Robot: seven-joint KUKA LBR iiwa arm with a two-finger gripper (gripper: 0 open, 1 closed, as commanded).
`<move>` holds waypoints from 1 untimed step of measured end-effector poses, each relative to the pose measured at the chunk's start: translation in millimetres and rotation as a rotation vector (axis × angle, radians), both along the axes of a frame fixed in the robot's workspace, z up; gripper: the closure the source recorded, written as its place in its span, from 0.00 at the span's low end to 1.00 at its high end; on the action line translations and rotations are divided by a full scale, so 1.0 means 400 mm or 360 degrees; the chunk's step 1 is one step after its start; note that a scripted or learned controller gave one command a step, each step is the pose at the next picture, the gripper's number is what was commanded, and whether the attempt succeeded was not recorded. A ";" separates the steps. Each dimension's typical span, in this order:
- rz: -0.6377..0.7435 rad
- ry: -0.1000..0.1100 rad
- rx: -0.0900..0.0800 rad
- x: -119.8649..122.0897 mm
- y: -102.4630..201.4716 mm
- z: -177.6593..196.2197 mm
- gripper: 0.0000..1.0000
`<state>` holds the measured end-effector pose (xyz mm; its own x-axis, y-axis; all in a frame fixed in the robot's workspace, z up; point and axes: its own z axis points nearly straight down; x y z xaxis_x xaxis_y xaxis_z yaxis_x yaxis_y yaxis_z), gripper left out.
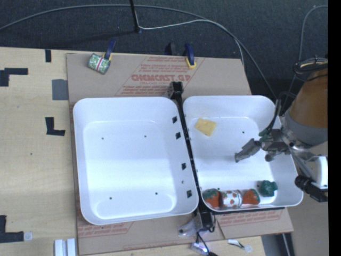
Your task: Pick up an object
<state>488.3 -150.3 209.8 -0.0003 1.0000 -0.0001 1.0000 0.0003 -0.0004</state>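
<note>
Nearest the camera, along the front wall of the right bin (234, 103): a row of small objects. From left, a red-orange piece with a green top (212, 197), a white-and-red patterned piece (231, 199), an orange-red piece (251, 197), and a green piece (267, 187) set slightly apart toward the right corner. The first three lie touching or just beside one another.

Yellow flat piece (205, 126): lies alone on the floor of the same bin, toward the rear left, well apart from the front row.

Gripper (254, 149): hangs over the right half of the right bin, between the yellow piece and the front row, reaching leftward. One dark finger (246, 152) points toward the bin's middle. Nothing shows between the fingers; whether they stand apart or together cannot be told. Grey arm with orange band (311, 103) enters from the right.

Left bin (128, 103): white floor with small dark dots; a black strip (184, 148) divides the two bins.

Cardboard sheet (154, 79): lies beneath both bins, printed in red; the lettering reads roughly "CHEMCAST", the rest illegible. Blue-and-yellow clamps (189, 56) grip its rear edge. A small green-patterned block (98, 63) rests on its rear left corner.

Open room: the middle of the right bin's floor.
</note>
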 end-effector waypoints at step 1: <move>0.0003 0.0000 0.0000 0.174 -0.005 -0.053 0.00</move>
